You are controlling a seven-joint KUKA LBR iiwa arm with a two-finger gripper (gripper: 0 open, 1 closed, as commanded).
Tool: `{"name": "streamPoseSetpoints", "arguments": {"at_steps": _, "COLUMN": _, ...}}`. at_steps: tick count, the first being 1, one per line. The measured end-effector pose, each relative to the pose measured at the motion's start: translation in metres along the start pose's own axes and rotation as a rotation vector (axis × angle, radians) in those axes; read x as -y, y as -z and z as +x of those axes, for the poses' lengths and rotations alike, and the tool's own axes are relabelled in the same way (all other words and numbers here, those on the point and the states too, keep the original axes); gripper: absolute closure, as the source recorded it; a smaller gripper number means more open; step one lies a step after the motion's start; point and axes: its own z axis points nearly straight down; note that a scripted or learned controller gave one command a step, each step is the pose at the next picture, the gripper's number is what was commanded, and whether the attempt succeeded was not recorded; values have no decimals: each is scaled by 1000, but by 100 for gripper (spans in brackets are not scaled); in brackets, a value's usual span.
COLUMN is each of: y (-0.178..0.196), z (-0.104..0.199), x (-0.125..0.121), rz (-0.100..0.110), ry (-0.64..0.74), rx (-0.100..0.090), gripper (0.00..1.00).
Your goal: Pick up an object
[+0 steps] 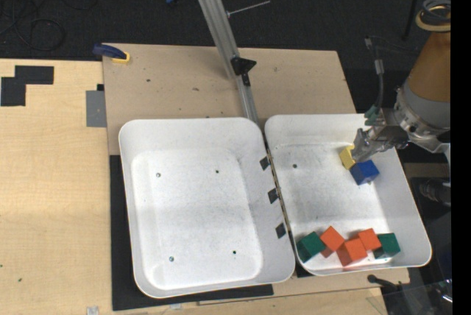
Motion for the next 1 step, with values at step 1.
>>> {"name": "streamPoseSetpoints", "arguments": {"at_steps": 1, "y": 0, "z": 55, "x": -9, "rz": 0, "ry": 0, "rx": 0, "gripper": 100}}
